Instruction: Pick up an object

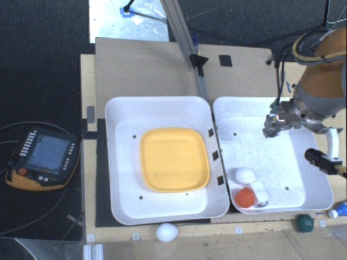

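Note:
In the right bin [282, 161], near its front left corner, lie a white egg-shaped object [245, 175], a red-orange ball [245, 197] and a small white bottle-like piece [258, 193], close together. My gripper [272, 127] hangs over the upper middle of the right bin, well behind and to the right of those objects. Nothing shows between its fingers. A yellow square plate [174, 158] fills the middle of the left bin [122, 145].
A white egg [167, 232] lies on the bench just in front of the left bin. A dark green ball [304, 222] and a blue-and-white item [339, 211] sit off the right bin's front right corner. A teach pendant [40, 156] rests on the floor at left.

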### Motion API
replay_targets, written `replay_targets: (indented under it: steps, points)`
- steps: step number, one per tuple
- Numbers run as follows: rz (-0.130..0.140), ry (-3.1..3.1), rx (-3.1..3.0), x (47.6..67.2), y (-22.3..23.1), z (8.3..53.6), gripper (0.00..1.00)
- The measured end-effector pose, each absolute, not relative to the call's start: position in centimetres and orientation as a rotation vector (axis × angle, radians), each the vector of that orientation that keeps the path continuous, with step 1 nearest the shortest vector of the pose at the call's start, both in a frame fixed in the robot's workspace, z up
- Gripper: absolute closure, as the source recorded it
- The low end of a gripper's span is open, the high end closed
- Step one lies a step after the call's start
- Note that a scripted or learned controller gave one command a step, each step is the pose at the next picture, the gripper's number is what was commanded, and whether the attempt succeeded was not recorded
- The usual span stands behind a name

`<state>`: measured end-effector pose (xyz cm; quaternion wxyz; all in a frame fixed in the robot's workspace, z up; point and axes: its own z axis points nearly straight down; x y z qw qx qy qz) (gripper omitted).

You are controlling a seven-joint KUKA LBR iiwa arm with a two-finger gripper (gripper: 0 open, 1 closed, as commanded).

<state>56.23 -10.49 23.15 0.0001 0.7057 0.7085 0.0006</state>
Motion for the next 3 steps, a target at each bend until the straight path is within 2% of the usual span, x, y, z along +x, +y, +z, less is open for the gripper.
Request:
replay_targets:
  steps: [2,3]
  points:
    - [0.002,2.228,2.216,54.6,0.8,23.6,1.0]
    - [0.002,2.228,2.216,54.5,6.7,24.3,1.0]
